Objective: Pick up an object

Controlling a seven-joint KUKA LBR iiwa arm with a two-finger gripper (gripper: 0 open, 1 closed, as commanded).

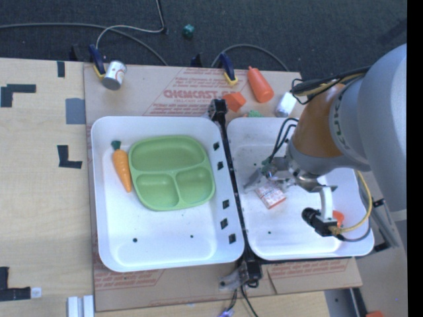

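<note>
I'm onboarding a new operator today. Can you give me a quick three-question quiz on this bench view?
1. True or false: the toy carrot lies inside the green divided plate.
2. Which bin is the gripper over: A) left bin, B) right bin, C) neither?
3. What small item lies in the right bin just beside the gripper?

Key
1. False: it lies on the bin floor beside the plate's left edge.
2. B.
3. A small red-and-white packet.
</note>
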